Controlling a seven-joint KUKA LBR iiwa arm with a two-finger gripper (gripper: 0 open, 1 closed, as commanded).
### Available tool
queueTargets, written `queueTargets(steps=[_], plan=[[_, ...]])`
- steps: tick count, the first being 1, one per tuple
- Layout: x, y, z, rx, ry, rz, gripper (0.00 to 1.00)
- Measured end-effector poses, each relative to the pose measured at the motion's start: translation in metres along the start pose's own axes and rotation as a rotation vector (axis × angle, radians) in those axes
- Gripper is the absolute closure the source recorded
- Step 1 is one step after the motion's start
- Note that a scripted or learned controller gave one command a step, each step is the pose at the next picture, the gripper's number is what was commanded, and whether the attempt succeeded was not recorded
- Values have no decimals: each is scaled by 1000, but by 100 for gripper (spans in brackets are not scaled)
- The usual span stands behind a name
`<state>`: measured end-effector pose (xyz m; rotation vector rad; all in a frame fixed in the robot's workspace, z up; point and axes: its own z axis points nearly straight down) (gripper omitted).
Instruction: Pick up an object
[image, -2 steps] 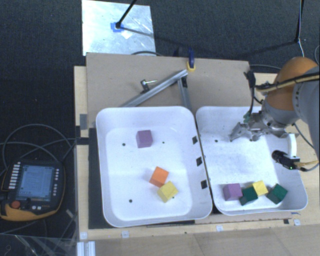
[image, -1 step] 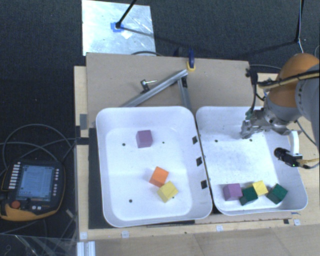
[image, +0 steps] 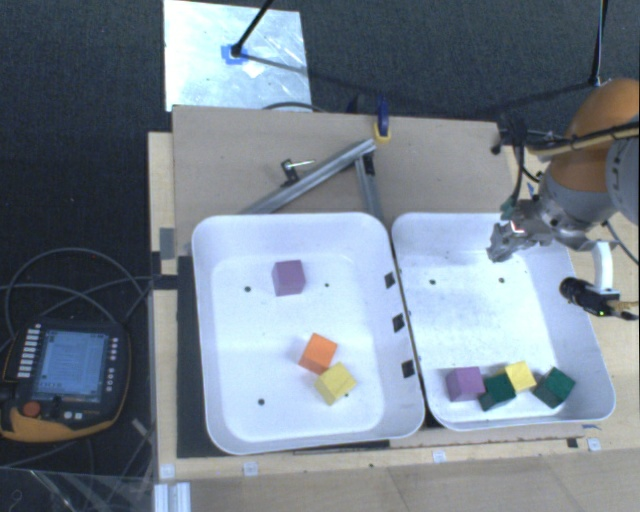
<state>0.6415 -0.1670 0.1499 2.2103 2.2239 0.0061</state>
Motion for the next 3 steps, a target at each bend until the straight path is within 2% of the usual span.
queueTargets(steps=[1,2,3], plan=[[1,5,-45,-1,0,0,100],[2,4,-110,-3,-1,0,100],[50,19,-110,2,2,-4,100]])
